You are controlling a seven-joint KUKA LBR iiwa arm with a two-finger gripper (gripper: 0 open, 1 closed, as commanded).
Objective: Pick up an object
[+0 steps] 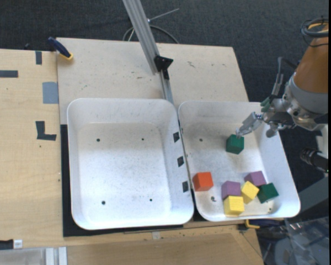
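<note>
Green cube (235, 144) sits in the right bin (209, 115), upper middle part, apart from the other blocks, tilted a bit on the bin floor. Gripper (244, 130) is just above and right of it, fingers (248, 125) angled down-left toward the cube's top; tips look touching or nearly touching the cube, can't tell which. Can't tell how far the fingers are open, and can't tell whether the cube is between them. Arm (311, 76) comes in from the right, orange band above the grey wrist, hanging over the bin's right rim.

Rest of the blocks are clustered at the near end of the same bin: orange cube (202, 181) near the left wall, purple block (230, 189) right of it, yellow block (234, 205) at the front, a second yellow block (249, 191) touching it, another purple block (256, 178) behind, dark green cube (268, 192) at the far right of the cluster.

Left bin (121, 164) is beside it, sharing the middle divider. Both bins rest on the bench (22, 137). A metal pole (140, 24) slants in from the top. Blue and yellow object (60, 48) lies at the bench's far left corner.
</note>
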